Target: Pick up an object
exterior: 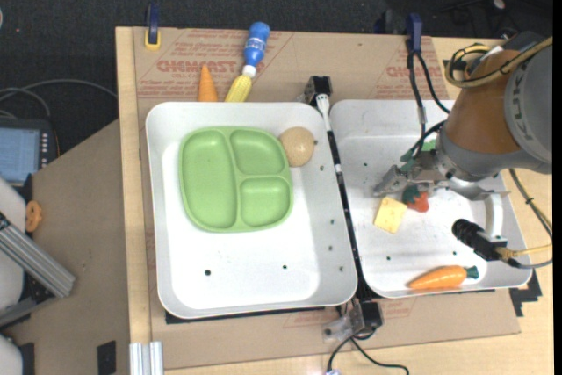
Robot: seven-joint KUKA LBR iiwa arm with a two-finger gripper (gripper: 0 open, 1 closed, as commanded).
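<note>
My gripper (402,182) is low over the middle of the right bin (369,123), and the arm's orange band (474,118) rises behind it to the right. A yellow cheese-like block (390,215) lies just below and left of the gripper. A small red item (420,205) sits right under the gripper's lower edge; whether they touch is unclear. An orange carrot (437,278) rests near the bin's front edge. In the left bin (246,285) a green divided plate (235,178) lies flat with a tan round object (298,145) at its upper right corner.
A black rail (332,155) separates the two bins. Behind the left bin lie an orange cone-shaped toy (206,84) and a blue, white and yellow toy (249,60) on the cardboard. Cables (423,75) hang over the right bin's back edge.
</note>
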